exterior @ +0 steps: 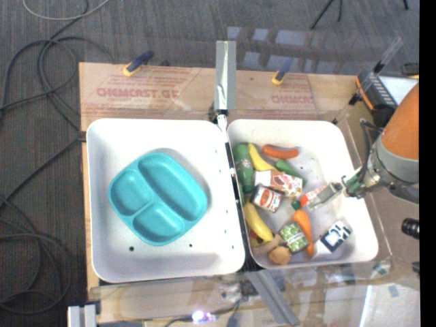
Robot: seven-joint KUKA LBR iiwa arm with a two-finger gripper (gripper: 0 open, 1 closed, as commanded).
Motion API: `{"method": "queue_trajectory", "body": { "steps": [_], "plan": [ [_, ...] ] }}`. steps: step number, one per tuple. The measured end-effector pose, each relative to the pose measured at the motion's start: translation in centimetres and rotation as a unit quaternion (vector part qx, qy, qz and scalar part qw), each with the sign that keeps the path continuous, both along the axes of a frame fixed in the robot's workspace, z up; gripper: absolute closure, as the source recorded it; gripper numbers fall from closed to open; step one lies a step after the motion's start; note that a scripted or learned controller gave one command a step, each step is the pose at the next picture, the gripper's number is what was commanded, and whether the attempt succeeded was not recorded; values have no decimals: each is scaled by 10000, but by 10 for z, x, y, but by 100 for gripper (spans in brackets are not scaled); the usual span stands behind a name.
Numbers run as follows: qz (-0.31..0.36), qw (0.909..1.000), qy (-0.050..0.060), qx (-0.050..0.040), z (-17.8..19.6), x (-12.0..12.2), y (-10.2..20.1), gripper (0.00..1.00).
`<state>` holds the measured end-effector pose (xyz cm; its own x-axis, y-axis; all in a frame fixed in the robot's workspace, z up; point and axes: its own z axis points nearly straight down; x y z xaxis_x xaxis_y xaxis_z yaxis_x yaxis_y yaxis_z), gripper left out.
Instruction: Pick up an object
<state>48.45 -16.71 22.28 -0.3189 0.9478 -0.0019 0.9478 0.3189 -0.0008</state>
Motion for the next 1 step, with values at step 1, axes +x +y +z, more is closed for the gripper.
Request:
{"method": "queue_trajectory", "body": {
  "steps": [1],
  "plan": [
    [1102, 9939, -41, 2, -123, 2, 31, 0]
  ]
}}
